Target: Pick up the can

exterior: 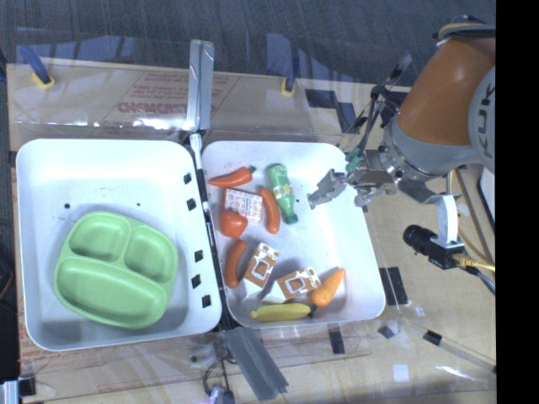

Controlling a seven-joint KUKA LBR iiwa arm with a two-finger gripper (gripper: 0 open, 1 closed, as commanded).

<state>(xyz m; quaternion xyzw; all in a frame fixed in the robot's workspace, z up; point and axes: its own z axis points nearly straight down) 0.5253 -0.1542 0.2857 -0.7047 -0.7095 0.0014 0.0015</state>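
The right bin point(358, 251) holds several toy foods. A small red-and-white labelled can point(242, 202) lies near the bin's upper left, between an orange carrot point(232, 178) and a red tomato point(233, 222). My gripper point(325, 192) hangs over the bin's upper right part, to the right of a green bottle point(281, 192) and well apart from the can. Nothing shows in the gripper. The grey arm with its orange band point(442, 82) reaches in from the right.
An orange sausage point(271, 211), two orange-and-white packs point(263, 263) point(296, 283), another sausage point(235, 263), a carrot point(330, 286) and a banana point(280, 312) share the right bin. The left bin point(50, 175) holds a green divided tray point(116, 268).
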